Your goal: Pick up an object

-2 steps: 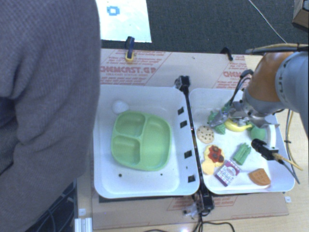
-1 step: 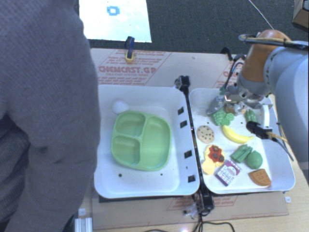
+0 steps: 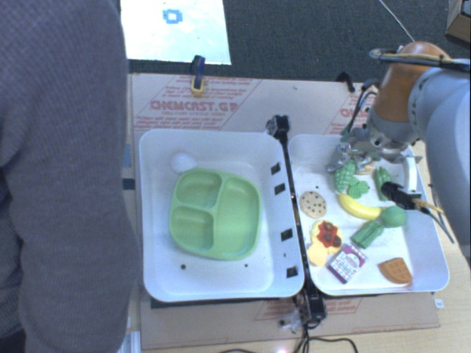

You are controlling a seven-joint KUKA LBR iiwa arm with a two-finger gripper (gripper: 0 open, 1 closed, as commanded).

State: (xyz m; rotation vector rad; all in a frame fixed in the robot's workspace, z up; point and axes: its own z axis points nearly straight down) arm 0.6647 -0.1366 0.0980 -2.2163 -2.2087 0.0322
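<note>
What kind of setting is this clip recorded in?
Probably a robotics lab bench set up for grasping trials. Two white bins sit clamped side by side on cardboard, toy food such as a banana fills the right one, and a robot arm reaches in over it.

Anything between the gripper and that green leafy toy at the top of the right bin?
Nothing visible. The gripper sits right above the green leafy toy in the right bin; the banana lies just beyond it, not in the way.
</note>
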